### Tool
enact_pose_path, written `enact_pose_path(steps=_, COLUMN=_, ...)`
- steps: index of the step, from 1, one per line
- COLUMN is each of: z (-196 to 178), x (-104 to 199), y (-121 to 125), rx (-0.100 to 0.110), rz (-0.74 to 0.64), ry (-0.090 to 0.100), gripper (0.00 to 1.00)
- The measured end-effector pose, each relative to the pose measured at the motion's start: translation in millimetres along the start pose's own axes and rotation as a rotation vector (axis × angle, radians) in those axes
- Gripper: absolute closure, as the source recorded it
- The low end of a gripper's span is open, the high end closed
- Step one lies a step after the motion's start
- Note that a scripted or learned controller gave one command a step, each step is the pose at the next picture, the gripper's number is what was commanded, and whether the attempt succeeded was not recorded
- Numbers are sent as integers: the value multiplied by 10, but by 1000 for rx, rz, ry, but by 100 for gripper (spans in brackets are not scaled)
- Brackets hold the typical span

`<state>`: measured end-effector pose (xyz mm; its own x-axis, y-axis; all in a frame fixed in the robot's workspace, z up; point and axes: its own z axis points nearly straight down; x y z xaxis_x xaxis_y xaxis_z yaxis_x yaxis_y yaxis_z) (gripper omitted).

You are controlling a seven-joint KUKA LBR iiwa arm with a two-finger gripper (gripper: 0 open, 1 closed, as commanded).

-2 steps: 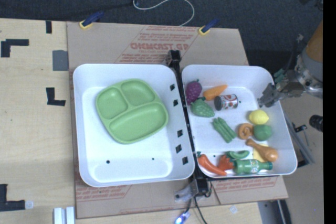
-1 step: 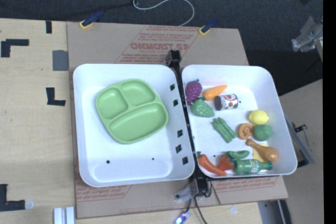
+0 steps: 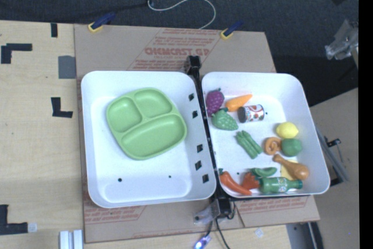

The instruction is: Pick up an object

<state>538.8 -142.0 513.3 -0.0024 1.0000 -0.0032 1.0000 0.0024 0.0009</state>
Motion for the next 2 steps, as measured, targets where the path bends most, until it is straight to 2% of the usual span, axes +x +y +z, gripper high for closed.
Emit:
enact_pose_path(steps=1, z=1176, x=-535, y=-538, rx=14, rz=10, ry=5, gripper=100)
enact_pose_path(steps=2, z=272, x=103, y=-546, rx=-5, rz=-5, ry=2, gripper=100)
